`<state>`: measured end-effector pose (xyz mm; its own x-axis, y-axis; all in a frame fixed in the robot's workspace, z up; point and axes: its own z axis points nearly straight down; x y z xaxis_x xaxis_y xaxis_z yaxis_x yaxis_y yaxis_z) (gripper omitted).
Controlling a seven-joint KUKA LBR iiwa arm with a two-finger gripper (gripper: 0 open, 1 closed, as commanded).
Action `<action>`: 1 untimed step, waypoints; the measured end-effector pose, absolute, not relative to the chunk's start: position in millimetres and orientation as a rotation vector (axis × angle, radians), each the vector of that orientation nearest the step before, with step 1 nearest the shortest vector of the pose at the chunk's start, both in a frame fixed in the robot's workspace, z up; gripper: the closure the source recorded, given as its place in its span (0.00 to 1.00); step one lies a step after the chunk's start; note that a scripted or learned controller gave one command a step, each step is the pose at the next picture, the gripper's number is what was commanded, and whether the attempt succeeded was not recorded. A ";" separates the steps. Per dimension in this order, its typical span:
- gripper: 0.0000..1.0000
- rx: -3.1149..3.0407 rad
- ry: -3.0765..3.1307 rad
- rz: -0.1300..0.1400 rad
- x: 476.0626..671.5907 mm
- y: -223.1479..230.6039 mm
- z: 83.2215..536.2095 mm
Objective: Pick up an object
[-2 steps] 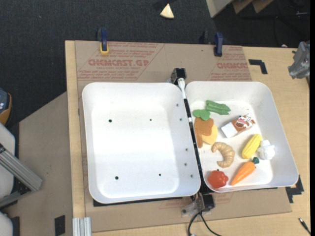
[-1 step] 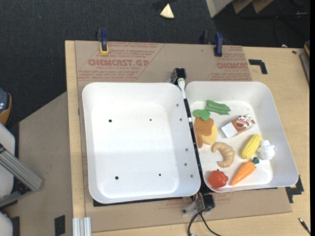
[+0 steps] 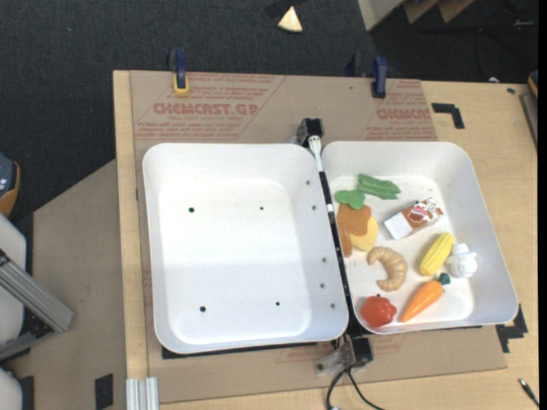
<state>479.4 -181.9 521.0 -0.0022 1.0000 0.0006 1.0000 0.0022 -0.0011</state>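
The right bin [image 3: 466,171] holds several toy foods. A green pea pod [image 3: 378,186] lies near its back. Below it sit an orange and yellow fruit with a green top [image 3: 355,222], a small red and white item [image 3: 414,217], a tan croissant [image 3: 390,267], a yellow corn cob [image 3: 436,253], a white piece [image 3: 462,261], an orange carrot [image 3: 422,300] and a red tomato [image 3: 378,311].
The left bin [image 3: 162,229] sits beside the right one on a brown board [image 3: 256,101]. Two blue clamps [image 3: 179,61] [image 3: 379,68] hold the board's back edge. A cable [image 3: 342,383] trails off the front between the bins.
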 end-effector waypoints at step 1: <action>1.00 -2.209 -2.228 0.001 479.7 -106.3 490.1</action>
<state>479.7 -106.3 490.1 -0.0085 1.0000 0.0023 1.0000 0.0085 -0.0036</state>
